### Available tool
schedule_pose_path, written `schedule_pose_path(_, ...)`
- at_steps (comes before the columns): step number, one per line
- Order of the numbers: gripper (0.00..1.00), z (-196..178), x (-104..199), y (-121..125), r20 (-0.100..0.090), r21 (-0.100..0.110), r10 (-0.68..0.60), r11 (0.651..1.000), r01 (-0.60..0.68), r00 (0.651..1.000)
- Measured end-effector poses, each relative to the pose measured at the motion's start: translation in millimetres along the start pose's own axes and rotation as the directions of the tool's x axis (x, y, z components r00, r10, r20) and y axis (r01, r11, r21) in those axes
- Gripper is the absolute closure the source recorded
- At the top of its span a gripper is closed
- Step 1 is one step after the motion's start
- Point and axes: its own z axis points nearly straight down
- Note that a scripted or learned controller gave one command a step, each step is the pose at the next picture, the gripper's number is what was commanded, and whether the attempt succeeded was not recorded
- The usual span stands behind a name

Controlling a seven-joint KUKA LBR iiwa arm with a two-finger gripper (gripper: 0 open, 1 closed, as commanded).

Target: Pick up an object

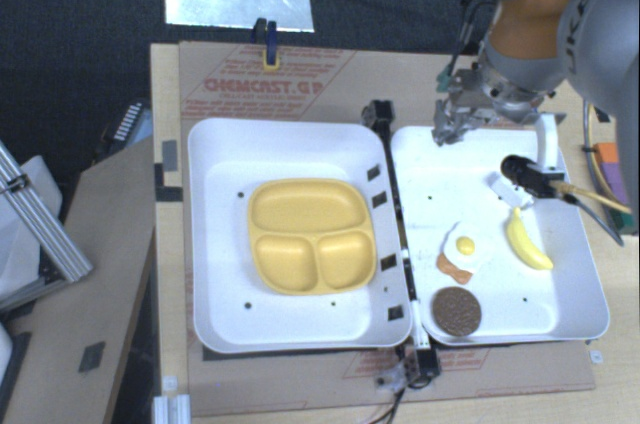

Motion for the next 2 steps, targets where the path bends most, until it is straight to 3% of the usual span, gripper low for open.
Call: schedule_pose_path(2, 1.0, -5.5, 99.7, 17.8, 0.0, -0.002, 0.0, 1.0, 0.0, 1.0)
